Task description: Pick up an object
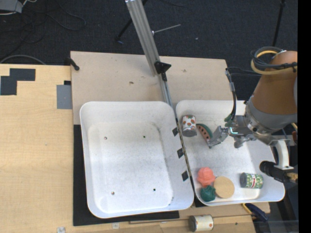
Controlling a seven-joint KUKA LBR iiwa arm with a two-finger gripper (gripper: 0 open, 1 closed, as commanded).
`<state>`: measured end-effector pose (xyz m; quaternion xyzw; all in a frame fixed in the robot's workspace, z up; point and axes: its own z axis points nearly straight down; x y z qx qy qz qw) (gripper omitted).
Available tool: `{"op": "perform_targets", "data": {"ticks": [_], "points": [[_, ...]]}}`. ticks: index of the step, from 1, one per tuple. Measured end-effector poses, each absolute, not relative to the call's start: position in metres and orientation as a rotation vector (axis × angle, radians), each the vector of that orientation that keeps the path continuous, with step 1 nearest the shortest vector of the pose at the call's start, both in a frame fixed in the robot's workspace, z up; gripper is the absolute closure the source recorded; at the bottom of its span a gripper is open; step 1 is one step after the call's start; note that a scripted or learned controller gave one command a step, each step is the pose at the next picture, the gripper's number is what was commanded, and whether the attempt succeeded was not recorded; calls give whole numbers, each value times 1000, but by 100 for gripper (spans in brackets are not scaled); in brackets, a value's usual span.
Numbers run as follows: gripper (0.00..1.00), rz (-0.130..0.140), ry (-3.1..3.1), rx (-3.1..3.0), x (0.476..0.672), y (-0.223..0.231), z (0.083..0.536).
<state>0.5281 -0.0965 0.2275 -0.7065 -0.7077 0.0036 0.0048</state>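
- The left bin point(129, 159) is a shallow, smooth white plastic tray on the desk point(34, 144).
- In the right bin point(272, 195), a small printed can point(188, 125) lies at the far left, stiff and light, likely to roll; grip across its barrel.
- Beside it lies a curved green-and-red piece point(204, 130), just beside the gripper point(217, 135); whether the gripper is open or closed, I cannot tell.
- Near edge: a soft orange-pink lump point(205, 175), a dark green lump point(208, 193), a flat tan disc point(224, 187), and a green-labelled can point(251, 180).
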Motion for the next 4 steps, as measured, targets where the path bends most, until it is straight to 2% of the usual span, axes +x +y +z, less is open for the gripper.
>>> {"op": "perform_targets", "data": {"ticks": [1,2,3,4], "points": [[0,7,-2215,-2220,529,-98,229],[0,12,-2214,-2214,526,-99,183],[0,12,-2213,-2212,533,-93,121],[0,5,-2215,-2220,533,-93,91]]}}
